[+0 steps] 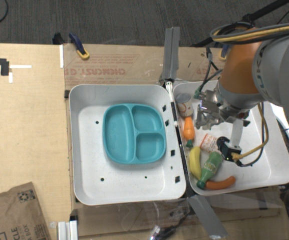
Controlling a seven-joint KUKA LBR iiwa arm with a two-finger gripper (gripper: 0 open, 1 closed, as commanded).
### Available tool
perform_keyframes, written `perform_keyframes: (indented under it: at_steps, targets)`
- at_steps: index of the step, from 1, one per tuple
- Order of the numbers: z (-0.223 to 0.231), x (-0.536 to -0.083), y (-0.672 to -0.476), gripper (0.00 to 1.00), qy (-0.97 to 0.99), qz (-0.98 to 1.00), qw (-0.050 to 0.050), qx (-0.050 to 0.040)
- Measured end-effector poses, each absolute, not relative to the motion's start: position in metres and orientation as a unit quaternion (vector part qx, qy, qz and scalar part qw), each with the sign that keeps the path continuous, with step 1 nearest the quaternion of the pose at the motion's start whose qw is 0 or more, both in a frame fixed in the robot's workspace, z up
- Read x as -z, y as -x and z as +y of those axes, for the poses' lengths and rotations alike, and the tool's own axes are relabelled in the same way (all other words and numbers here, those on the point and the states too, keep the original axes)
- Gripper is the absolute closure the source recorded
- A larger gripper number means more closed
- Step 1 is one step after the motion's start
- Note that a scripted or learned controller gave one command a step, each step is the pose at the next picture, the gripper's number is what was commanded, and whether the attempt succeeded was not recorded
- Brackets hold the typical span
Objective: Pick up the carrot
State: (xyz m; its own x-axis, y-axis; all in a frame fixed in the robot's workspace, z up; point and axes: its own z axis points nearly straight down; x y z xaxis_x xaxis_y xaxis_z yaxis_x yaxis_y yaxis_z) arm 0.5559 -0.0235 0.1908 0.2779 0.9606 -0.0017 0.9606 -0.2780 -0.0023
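The carrot (189, 128) is a short orange piece with a green top, lying in the right bin (279, 176) close to its left wall. My gripper (205, 120) hangs just to the right of the carrot, under the grey wrist with the orange band. The metal fingers (202, 118) point down toward the bin floor beside the carrot, and nothing shows between them. How wide they stand is hidden by the wrist body.
In the right bin a small can (184, 104) lies behind the carrot; a banana (195, 162), a green bottle (210, 168), a red-orange sausage (220, 183) and a white packet (209, 143) lie in front. The left bin (84, 149) holds a teal divided plate (134, 133).
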Motion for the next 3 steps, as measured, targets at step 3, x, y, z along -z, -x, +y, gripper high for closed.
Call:
perform_keyframes:
  at_steps: [3]
  targets:
    - [0.035,-0.196,-0.477,1.00,0.783,-0.621,0.001,-0.0022]
